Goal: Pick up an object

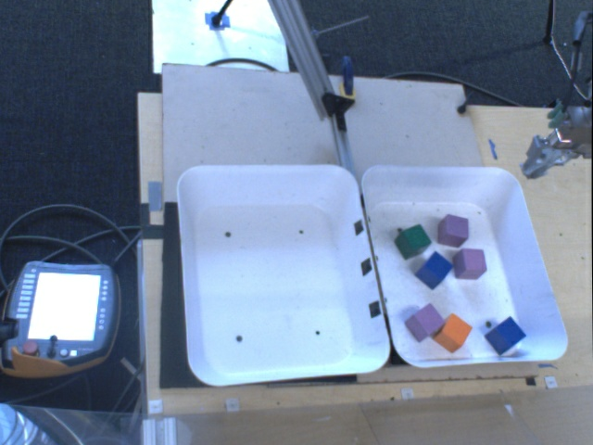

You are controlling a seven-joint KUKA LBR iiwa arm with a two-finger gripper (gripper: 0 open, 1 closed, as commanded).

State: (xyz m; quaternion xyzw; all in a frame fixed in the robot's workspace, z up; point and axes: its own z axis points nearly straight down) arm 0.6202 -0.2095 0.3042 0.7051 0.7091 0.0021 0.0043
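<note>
Looking at the pincer [545,154] near the view's right edge, above the bench [408,119] just beyond the far-right rim of the right bin [533,239]: cannot tell whether spread or pressed together, since small, blurred and partly cut off. Carries no block that can be made out.

Finding every candidate in the right bin, none in the left bin [278,179]: green cube [412,241], upper purple cube [453,230], middle purple cube [470,263], middle blue cube [434,270], lower purple cube [425,322], orange cube [453,333], corner blue cube [505,336].

Risking most from crowding. Seems to touch the orange cube, that lower purple one, so probably leaves no gap for a clean descent; likely to nudge both or pinch two at once. Sits close to the bin's sloped near wall, that corner blue cube, so may invite a scrape on the rim. Stand turned at odd angles, several cubes; could slip out if gripped across corners.

Cannot judge how high the pincer is above the bench from this slanted look.
</note>
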